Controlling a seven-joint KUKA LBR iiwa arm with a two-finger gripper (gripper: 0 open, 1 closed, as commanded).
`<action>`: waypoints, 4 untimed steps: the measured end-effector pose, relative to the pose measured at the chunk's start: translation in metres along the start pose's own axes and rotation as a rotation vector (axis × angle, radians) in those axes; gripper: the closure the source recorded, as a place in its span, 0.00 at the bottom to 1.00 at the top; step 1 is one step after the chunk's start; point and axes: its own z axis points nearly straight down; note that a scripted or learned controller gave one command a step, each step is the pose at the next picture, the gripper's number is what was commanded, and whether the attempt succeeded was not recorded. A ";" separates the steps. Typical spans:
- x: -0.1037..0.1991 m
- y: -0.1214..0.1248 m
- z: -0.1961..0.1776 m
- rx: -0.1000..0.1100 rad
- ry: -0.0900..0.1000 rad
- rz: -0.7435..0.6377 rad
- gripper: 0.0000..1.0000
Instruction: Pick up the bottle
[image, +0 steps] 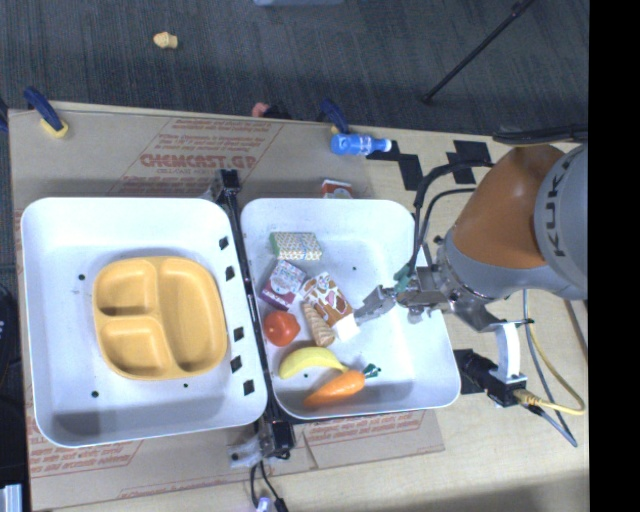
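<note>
So, starting at the near edge of the tabletop: the right bin is holding most of the clutter. A carrot is lying closest to the bin's near wall, with a banana sitting just behind it and touching it. A bit further in, a red tomato is resting near the bin's left wall, and right beside it a small bottle with a patterned label and a white cap is lying on its side, cap pointing toward the right.

The pincer is hanging just off the cap end of that bottle, fingers looking fairly narrow, and nothing is sitting between them as far as I can see. The arm is reaching in over the bin's right wall from the tabletop's right edge.

Behind the bottle, a purple-and-white packet is lying flat, and further back a green patterned box is sitting near the bin's far wall.

Over in the left bin, a yellow divided tray is sitting about in the middle.

Way back near the far edge of the tabletop, a blue bottle-shaped thing is lying outside the bins.
</note>
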 end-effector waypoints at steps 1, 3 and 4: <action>0.000 0.001 -0.010 0.001 0.001 -0.005 1.00; 0.087 -0.011 -0.020 0.000 -0.001 -0.391 1.00; 0.124 -0.011 0.024 0.001 -0.001 -0.640 1.00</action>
